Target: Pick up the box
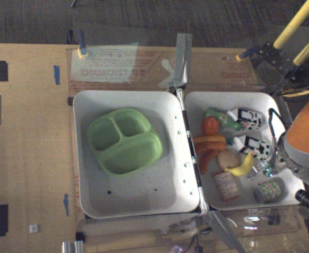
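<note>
Inspecting the right bin point(281, 101), we find the box point(227, 185) lying flat near its front wall, below a yellow banana point(242, 167) and left of a can point(269, 190). We judge it a small carton: light, fairly stiff, liable to dent under a hard squeeze, its printed faces somewhat slick. We would take hold across its two long sides, where room stands on the left and toward the can; the banana end sits close.

The gripper point(263, 167) hangs near the banana, well to the box's right; we cannot tell whether it is released or clenched, and nothing shows in its grasp.

The bin floor is smooth white plastic, crowded with two cow-print cartons point(257, 147), a tomato point(210, 125) and carrots point(210, 140). The left bin point(86, 194) bears a green tray point(124, 140). Beyond lies dark carpet.
</note>
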Action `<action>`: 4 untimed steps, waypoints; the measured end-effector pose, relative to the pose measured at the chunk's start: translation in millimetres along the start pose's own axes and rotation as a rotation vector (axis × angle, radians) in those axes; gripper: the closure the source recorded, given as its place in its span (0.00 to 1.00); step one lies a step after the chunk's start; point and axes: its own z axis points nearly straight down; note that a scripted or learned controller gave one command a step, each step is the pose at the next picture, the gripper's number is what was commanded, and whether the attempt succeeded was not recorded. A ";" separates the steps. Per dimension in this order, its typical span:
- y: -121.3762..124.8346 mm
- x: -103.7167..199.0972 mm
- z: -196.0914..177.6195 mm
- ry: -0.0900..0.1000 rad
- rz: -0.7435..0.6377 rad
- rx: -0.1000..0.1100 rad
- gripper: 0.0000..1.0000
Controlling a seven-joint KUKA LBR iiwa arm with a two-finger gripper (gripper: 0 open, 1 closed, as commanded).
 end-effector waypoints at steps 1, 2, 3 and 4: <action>18.3 42.0 -0.5 0.000 -0.035 -0.002 1.00; 40.2 79.3 -12.6 0.000 -0.163 0.002 1.00; 74.0 121.3 -97.7 0.004 -0.127 0.002 1.00; 95.5 195.9 -77.6 -0.013 -0.031 -0.002 1.00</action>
